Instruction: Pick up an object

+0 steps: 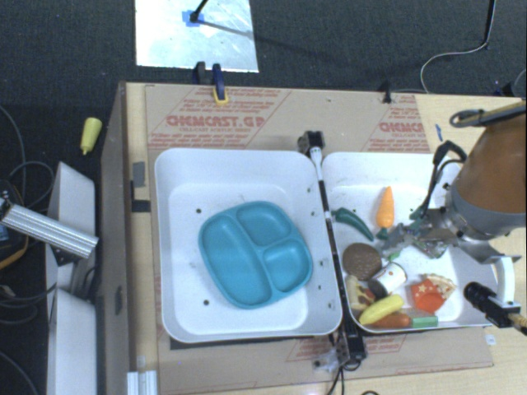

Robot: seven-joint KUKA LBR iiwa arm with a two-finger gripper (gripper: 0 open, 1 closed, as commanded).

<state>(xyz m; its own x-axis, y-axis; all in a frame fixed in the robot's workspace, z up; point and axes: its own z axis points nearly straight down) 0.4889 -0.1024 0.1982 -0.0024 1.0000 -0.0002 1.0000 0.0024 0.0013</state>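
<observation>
The tool [394, 237] is lowered into the right bin [354, 171], near a carrot [385, 207] and brown disc [361, 259]; its opening cannot be told. A blue tray [255, 253] is seen in the left bin [189, 171].

"CHEMCAST GP" on the bench sheet [216, 122]

Toys [387, 299] crowd the right bin's [362, 167] near side; its far end lies open.

divided tray [255, 253] in left bin [185, 179], toys [387, 299] in right bin [354, 175]
</observation>
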